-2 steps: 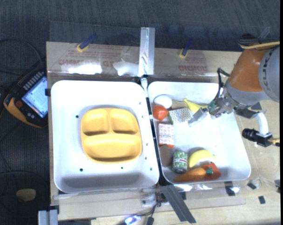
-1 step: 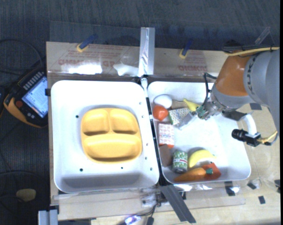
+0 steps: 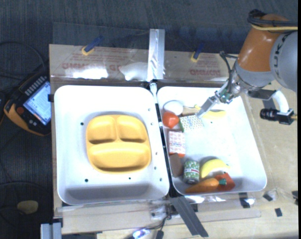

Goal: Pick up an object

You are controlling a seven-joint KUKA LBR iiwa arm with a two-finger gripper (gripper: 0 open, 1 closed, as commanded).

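**Reaching into the right bin, low over the far corner**

My arm (image 3: 267, 44) comes in from the right, the orange band bright above the wrist, and my fingers (image 3: 206, 107) slant down into the right bin (image 3: 250, 148), near its far wall. From this height I cannot tell whether they are apart or together, and nothing shows plainly between them.

Just beside my tips, toward the bins' divider, lies a small checked packet (image 3: 191, 122). Past it sit a white egg-shaped object (image 3: 173, 106) and, touching it on the near side, a red tomato-like piece (image 3: 170, 119). On the other side of my tips, a flat pale yellow piece (image 3: 216, 114) rests on the bin floor, close under me.

Further toward the near rim from my fingers, a red-and-white patterned box (image 3: 176, 143) lies along the divider. Well apart from me, in the near end of the bin, a green-labelled can (image 3: 192, 170) stands beside a yellow lemon-like fruit (image 3: 213, 167), with an orange carrot (image 3: 203, 185) and a small red piece (image 3: 225, 181) against the near wall.

Across the divider, the left bin (image 3: 66, 133) holds a yellow sectioned tray (image 3: 118, 142), face up. Both bins rest on the worktop (image 3: 275, 148).
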